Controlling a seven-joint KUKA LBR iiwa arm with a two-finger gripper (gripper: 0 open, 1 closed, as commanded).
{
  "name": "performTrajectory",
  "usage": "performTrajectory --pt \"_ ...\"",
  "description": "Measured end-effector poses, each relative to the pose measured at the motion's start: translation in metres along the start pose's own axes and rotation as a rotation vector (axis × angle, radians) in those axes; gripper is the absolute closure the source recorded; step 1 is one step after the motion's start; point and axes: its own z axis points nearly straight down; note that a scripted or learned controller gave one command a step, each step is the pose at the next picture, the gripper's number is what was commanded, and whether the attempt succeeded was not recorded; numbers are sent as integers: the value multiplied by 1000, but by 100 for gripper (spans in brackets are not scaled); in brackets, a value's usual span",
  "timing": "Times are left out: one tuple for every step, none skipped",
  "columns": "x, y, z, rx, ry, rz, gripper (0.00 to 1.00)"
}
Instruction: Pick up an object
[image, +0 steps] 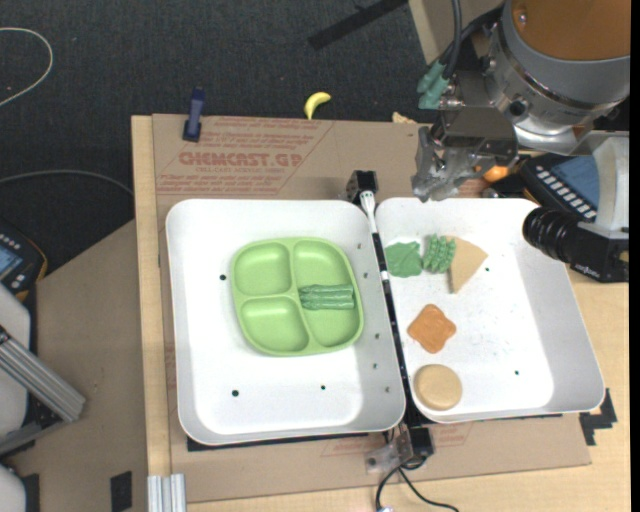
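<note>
Robotics lab bench: KUKA arm (565, 60) at the top right of 2 white bins (200, 380), which sit on a cardboard sheet (250, 150). Loose cables (30, 50) on dark carpet far left of bins; aluminium rail (40, 385) at lower left.

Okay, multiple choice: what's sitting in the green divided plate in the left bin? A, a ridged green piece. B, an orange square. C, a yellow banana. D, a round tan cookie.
A: a ridged green piece lies in the lower right compartment of the green divided plate, while the round tan cookie and orange square sit in the right bin.
</note>
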Motion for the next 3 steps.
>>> performTrajectory --pt "-1 0 -1 17 -6 3 100" --pt "-101 46 97 31 -11 15 100" --pt "-82 33 209 34 -7 5 100"
